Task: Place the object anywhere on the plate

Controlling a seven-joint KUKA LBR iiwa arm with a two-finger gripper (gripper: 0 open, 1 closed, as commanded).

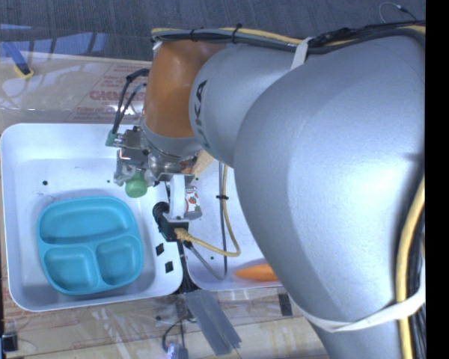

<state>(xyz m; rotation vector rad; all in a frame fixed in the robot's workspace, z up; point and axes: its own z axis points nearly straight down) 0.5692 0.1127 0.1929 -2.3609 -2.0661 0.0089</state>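
A blue plate (pixel 90 241) with three compartments lies in the left white bin (pixel 19 200). My gripper (pixel 135 181) reaches down from the orange-banded wrist, just past the plate's far right corner. A small round green object (pixel 137 189) sits between the fingertips, and the gripper is shut on it. The green object hangs right at the plate's upper right rim, above the bin floor. The arm's grey bulk hides most of the right bin.
An orange, carrot-like object (pixel 256 273) lies in the right bin (pixel 209 279) near its front edge. Yellow and black cables (pixel 209 249) hang from the wrist over the divide between the bins. The bin walls ring the plate closely on the left and front.
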